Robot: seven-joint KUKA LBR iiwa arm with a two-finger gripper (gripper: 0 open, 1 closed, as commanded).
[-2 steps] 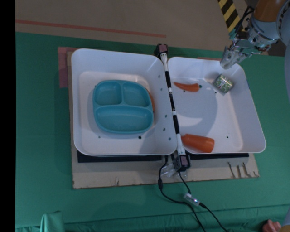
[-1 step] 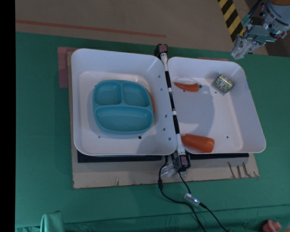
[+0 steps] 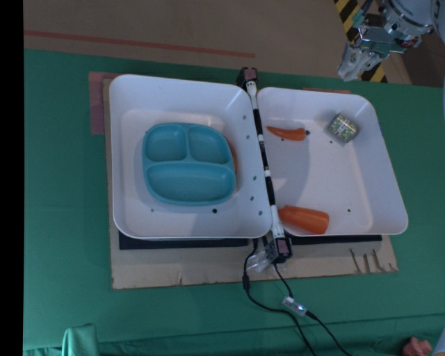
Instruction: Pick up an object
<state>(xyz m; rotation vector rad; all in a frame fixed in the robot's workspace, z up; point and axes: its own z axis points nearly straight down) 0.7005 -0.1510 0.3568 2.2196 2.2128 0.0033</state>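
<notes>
The right bin holds three objects. A small orange chili-shaped piece lies near its upper left. A shiny greenish cube sits at its upper right. A larger orange carrot-like piece rests at the lower left, against the divider. My gripper hovers high above the bin's far right corner, beyond the cube, with nothing visible between its fingers.
The left bin carries a teal divided plate in its middle. A black-and-white divider bar runs between the bins. Cables trail over the green cloth in front. Yellow-black hazard tape marks the floor at top right.
</notes>
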